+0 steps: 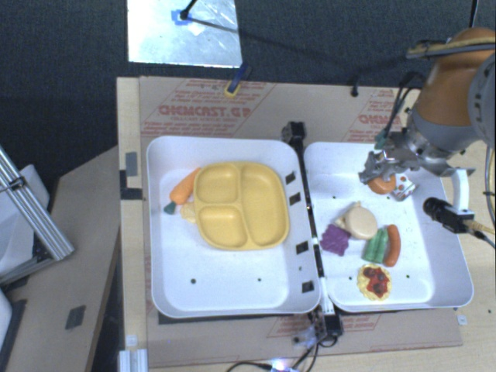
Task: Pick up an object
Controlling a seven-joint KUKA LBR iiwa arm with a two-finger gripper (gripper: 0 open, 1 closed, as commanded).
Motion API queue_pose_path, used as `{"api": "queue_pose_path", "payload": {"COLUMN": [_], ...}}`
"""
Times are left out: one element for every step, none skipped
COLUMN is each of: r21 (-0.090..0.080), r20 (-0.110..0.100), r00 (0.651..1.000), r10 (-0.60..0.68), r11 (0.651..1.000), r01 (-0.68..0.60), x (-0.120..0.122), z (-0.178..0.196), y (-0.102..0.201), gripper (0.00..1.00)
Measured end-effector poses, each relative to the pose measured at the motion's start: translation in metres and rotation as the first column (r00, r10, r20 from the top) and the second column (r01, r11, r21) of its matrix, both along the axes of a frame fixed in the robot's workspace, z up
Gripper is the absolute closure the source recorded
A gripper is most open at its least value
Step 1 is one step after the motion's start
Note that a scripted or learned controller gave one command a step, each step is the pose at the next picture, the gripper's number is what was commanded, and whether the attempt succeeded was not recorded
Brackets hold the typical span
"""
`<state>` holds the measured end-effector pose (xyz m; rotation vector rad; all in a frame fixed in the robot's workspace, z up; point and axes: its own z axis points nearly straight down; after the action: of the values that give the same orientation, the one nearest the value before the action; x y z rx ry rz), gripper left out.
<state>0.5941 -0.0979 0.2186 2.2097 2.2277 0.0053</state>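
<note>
The gripper (pixel 386 175) pinches an orange piece (pixel 382 184) at 12 o'clock in the right bin (pixel 449 285). The shallow grip may slip during lift, dropping the piece.

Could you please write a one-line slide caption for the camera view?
Gripper over an orange item in the right bin; yellow tray in the left.

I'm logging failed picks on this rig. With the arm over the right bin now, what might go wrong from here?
1. The pincer sits over a small orange piece near the right bin's far side; a shallow grip may let it slip.
2. The toys below, a tan piece, purple piece, green piece and sausage, lie clustered, so a later pick there may nudge neighbours.
</note>
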Motion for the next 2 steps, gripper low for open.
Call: {"api": "queue_pose_path", "payload": {"r21": [0.0, 0.0], "r20": [0.001, -0.001], "r00": [1.0, 1.0], "r10": [0.0, -0.002], "r11": [1.0, 1.0], "r01": [0.0, 0.002], "x": [0.053, 0.061], "z": [0.001, 0.008], "y": [0.021, 0.037], "gripper": [1.0, 1.0]}}
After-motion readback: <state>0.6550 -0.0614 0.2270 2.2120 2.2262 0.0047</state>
